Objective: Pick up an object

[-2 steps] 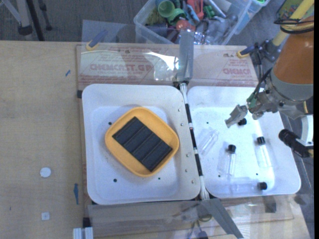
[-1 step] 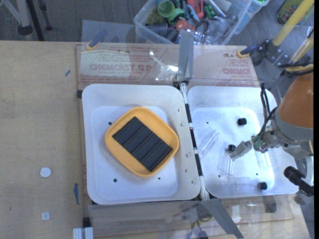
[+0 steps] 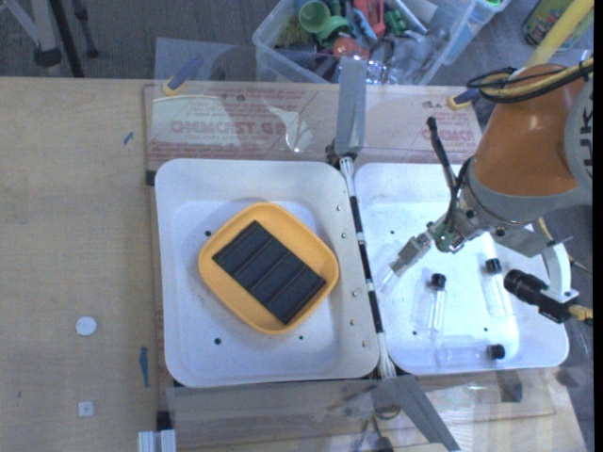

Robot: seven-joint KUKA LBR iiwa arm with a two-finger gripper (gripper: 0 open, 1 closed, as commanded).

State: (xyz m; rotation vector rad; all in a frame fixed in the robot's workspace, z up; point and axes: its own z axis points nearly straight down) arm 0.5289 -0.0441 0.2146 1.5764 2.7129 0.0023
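Our claw [image 3: 407, 254] hangs slightly parted, empty; we should drop straight over the vial [image 3: 435, 304] just beside it

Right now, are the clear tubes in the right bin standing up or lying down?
Lying down. The clear tube rests flat on the right bin floor, black cap toward the gripper; another lies near the front wall.

Matt yellow plastic dish [image 3: 268, 266] (dark ribbed insert), glossy white bins [image 3: 179, 252].
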